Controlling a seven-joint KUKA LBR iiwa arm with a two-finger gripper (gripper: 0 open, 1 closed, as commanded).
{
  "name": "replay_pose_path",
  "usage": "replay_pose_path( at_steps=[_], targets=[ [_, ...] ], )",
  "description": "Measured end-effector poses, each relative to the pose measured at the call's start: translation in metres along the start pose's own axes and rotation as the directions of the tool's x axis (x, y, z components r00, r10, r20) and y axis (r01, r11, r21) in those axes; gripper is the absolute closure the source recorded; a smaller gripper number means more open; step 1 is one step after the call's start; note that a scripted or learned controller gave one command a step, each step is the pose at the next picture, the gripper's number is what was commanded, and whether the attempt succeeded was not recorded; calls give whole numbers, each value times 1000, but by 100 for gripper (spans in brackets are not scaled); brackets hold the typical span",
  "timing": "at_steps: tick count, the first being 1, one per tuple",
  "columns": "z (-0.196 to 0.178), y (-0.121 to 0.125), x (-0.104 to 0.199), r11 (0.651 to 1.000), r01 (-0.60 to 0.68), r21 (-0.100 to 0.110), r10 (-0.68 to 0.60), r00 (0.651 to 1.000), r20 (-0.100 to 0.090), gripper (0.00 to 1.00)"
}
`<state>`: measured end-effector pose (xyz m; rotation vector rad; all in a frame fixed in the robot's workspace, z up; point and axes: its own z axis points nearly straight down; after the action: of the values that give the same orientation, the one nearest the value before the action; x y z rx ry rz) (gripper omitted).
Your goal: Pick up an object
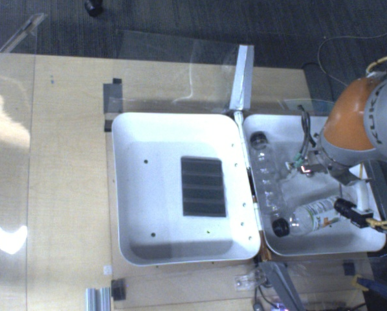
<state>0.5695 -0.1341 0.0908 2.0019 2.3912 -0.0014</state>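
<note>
In the right bin (368, 241) lie two clear plastic bottles. One bottle (310, 217), with a black cap and a white label, rests near the front wall with its cap pointing left. The other bottle (263, 161) lies along the left wall, its dark cap toward the back. A dark ribbed rectangular block (203, 186) sits flat in the middle of the left bin (135, 173). My gripper (301, 167) hangs low over the middle of the right bin, between the two bottles, under the grey wrist and orange band (347, 122). Nothing can be seen held in it.
A metal bar (242, 76) stands at the back between the bins. Cables (355, 216) trail over the right bin's right side. The wooden bench (51, 173) stretches to the left under a clear sheet.
</note>
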Motion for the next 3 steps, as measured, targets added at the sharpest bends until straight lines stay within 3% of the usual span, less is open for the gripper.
replay_pose_path(
  at_steps=[1,2,3],
  targets=[
    [-1,58,10,1000,18,-7,-18,1000,-6,0],
    [0,-9,14,1000,0,1,0,1000,-11,0],
    [4,88,21,996,-91,6,91,996,-16,0]
  ],
)
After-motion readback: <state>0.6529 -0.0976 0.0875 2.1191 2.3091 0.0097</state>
